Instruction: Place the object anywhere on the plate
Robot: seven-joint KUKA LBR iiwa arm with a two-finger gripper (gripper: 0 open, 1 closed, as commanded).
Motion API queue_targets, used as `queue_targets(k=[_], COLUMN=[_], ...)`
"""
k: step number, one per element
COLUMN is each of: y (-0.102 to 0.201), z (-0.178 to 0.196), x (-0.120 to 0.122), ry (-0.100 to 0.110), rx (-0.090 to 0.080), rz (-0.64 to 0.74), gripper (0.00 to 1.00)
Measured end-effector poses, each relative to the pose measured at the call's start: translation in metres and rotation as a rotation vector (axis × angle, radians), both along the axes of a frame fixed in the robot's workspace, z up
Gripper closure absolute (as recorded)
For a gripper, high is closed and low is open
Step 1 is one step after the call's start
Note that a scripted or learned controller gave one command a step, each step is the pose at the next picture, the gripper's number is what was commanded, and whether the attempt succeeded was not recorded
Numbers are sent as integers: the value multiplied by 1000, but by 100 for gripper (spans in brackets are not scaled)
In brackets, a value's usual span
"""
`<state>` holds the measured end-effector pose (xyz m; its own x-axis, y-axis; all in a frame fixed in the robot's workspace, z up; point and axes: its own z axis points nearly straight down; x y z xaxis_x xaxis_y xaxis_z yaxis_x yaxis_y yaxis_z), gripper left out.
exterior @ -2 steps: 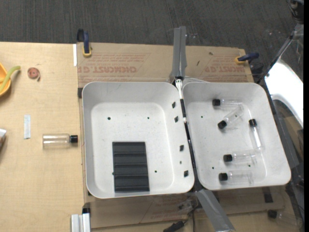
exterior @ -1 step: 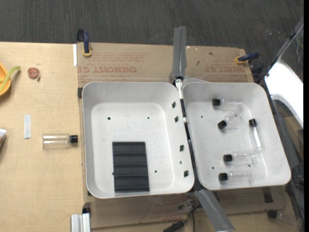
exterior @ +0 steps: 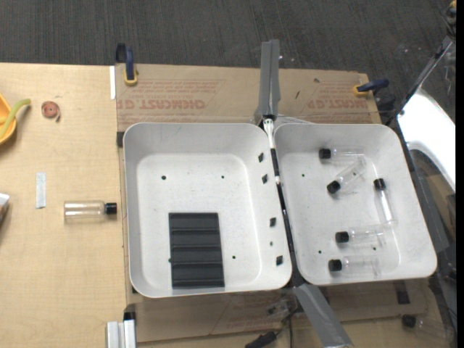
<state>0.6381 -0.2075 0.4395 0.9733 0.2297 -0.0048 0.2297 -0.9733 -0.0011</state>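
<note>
A black ribbed plate (exterior: 195, 249) lies flat in the front part of the left bin (exterior: 132, 194). Several clear vials with black caps lie loose in the right bin (exterior: 406, 187). One vial (exterior: 346, 177) lies slanted near the middle. Another vial (exterior: 382, 198) lies lengthwise toward the right wall. A third vial (exterior: 355, 267) rests by the front rim. None of the vials touches the plate.
A clear bottle with a black cap (exterior: 88, 209) lies on the wooden bench left of the bins. A yellow object (exterior: 7, 118) and a small brown disc (exterior: 49, 109) sit at the far left. Clamps (exterior: 125, 64) hold the cardboard at the back.
</note>
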Motion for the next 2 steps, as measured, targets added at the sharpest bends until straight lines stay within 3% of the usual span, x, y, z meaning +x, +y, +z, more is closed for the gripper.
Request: queue_targets(k=[1, 2], y=[-14, -14], z=[0, 1], x=[13, -65], ry=[-1, 0], rx=[0, 1], rz=[-1, -33], gripper=[0, 0])
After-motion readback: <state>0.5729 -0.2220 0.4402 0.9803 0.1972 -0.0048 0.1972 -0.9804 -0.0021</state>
